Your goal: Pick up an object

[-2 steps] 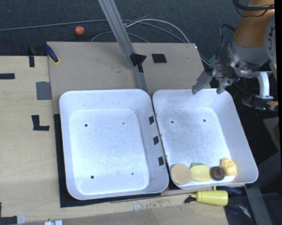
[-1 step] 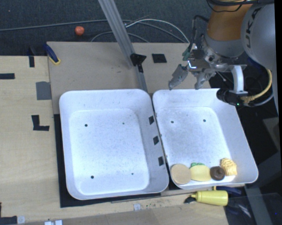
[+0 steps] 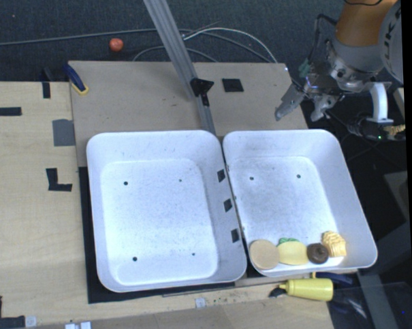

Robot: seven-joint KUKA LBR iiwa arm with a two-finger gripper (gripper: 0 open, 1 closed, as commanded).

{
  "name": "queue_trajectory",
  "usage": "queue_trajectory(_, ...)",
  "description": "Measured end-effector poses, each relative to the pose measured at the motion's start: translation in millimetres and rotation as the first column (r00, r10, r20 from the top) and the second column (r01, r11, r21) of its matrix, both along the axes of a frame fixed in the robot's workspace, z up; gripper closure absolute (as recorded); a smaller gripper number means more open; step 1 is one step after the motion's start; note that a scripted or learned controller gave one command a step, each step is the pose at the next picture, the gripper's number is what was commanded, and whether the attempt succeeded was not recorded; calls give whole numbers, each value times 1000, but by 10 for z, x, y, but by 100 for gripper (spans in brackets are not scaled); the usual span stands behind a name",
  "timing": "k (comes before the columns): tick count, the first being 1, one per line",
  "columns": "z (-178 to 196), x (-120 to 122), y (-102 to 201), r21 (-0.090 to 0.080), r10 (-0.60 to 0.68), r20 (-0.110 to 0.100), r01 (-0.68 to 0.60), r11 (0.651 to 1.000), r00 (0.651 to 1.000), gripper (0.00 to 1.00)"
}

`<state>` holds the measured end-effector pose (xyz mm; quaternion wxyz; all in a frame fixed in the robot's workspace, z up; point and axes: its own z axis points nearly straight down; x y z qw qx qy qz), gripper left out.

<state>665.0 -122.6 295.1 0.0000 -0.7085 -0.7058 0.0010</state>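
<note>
Several small objects lie along the near edge of the right bin: a tan round disc, a pale yellow piece with a green piece just behind it, a dark brown ring and a yellow ridged piece. My gripper hangs beyond the far right corner of that bin, well away from the objects. It stands open with nothing between its fingers.
The left bin sits beside the right one. A yellow tool lies on the bench in front of the right bin. A slanted metal pole rises behind the bins, with white cables and a small red ball further back.
</note>
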Motion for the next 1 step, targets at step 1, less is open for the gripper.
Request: queue_trajectory(1, 14, -864, -585, 0, -1, 2, 1, 1000, 1000, 0)
